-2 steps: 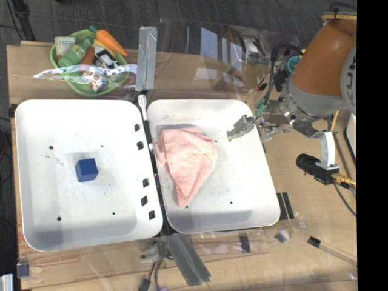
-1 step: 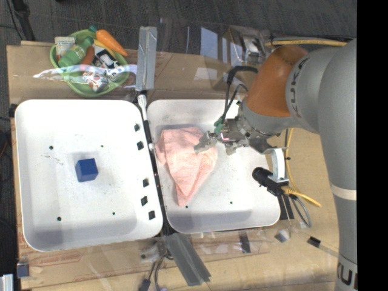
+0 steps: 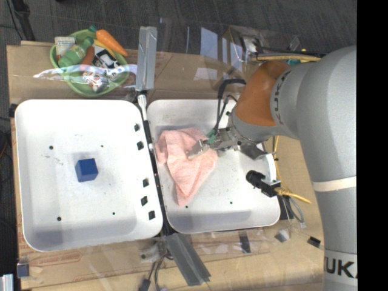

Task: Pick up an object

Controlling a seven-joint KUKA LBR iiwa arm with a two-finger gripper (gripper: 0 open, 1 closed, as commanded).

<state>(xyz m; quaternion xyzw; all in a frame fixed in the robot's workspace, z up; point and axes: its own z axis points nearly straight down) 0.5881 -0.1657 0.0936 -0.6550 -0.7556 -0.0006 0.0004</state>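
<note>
Pink cloth [image 3: 185,162] lies crumpled in the right bin [image 3: 242,214], toward its left side, and the gripper [image 3: 203,147] is right down on its upper right edge. Fingers [image 3: 195,151] are low against the fabric, metal tips touching the folds; whether they are spread or pinched on it, I cannot tell from this angle. Behind them comes the grey wrist, then the orange band [image 3: 257,99], and the big grey arm [image 3: 321,120] sweeping in from the right. Over in the left bin [image 3: 36,162], a blue cube [image 3: 86,169] sits alone near the middle. Far left on the bench, a green bowl [image 3: 85,86] holds toy vegetables, a carrot [image 3: 109,40] on top.
</note>
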